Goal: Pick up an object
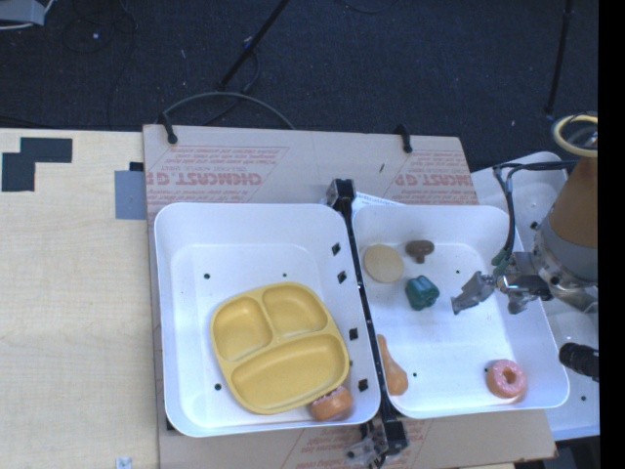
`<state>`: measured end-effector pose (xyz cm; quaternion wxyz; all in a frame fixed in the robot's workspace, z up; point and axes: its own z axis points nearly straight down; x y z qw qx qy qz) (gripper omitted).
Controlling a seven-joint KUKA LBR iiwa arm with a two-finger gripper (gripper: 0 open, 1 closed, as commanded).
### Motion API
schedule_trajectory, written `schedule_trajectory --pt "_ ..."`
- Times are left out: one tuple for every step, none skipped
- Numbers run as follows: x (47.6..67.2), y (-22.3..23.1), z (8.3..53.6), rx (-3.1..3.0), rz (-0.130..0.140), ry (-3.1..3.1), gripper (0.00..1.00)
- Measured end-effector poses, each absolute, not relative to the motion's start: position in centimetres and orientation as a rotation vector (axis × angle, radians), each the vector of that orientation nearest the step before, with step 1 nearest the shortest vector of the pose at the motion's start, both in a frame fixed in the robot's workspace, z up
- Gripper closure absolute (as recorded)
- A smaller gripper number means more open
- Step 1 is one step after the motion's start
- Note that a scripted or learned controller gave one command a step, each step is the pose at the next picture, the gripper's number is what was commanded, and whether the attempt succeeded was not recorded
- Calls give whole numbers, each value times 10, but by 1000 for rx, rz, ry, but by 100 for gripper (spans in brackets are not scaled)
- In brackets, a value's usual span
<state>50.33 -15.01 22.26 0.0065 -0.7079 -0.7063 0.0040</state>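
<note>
From above, the gripper (476, 292) hangs over the right bin (532, 374), right of centre in the frame; whether it is clenched or released I cannot tell. Just left of it lies a green block (422, 291), apart from it. A pink doughnut (506, 378) sits lower right. The left bin (181, 262) holds a yellow divided plate (280, 346).
</note>
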Motion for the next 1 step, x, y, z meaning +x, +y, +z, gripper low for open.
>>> schedule_trajectory --pt "506 -150 228 -2219 3 -2219 0"
